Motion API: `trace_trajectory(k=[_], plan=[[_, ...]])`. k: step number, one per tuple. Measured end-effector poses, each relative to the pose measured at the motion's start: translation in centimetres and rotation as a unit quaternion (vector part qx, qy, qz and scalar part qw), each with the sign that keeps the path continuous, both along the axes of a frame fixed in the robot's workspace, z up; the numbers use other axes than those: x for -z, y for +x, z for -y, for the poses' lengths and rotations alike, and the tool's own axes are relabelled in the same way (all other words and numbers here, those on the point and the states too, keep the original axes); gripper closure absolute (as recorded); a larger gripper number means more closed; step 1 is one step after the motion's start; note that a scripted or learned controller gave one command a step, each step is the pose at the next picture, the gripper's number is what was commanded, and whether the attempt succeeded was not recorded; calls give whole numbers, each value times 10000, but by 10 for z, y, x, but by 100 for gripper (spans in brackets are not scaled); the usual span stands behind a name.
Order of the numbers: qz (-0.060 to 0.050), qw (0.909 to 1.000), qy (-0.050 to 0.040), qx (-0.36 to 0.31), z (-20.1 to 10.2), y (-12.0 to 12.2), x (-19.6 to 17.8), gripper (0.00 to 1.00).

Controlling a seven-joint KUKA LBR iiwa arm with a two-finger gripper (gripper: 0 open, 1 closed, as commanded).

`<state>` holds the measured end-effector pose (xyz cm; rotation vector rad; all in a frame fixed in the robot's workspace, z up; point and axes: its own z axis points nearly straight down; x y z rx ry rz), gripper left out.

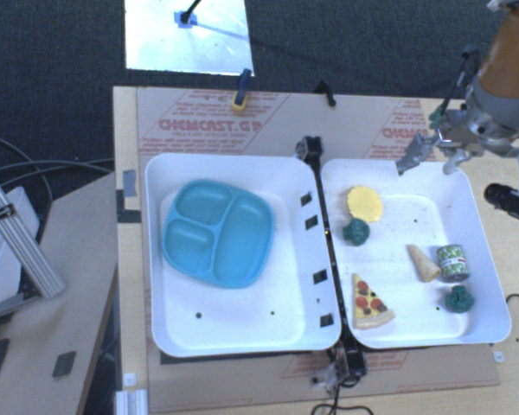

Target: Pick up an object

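Yellow flat disc (pixel 364 203) in right bin (pixel 484 232), green can (pixel 452 262) nearby — hand (pixel 432 156) open, empty

Red lettering reading "CHEMCAST GP" on the board (pixel 209 126) under the bins, upper centre. A matching print at upper right is too partial to read.

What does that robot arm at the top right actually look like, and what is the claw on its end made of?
The arm is a thick rounded tube with an orange-brown band and a grey metal collar beneath it. A thin dark cable runs down its left side. At its end sits the gripper, a small grey piece with two short, pale metallic fingers, hanging above the far rim of the right bin.
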<state>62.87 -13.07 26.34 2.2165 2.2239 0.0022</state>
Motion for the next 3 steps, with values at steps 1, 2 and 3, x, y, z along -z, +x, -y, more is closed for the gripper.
trace_trajectory(k=[1, 2, 3], plan=[[-37, 10000, 28, -54, -111, -3, 84, 0], [-24, 10000, 2, 24, -85, -58, 79, 0], [-35, 10000, -4, 36, -42, -79, 143, 0]])
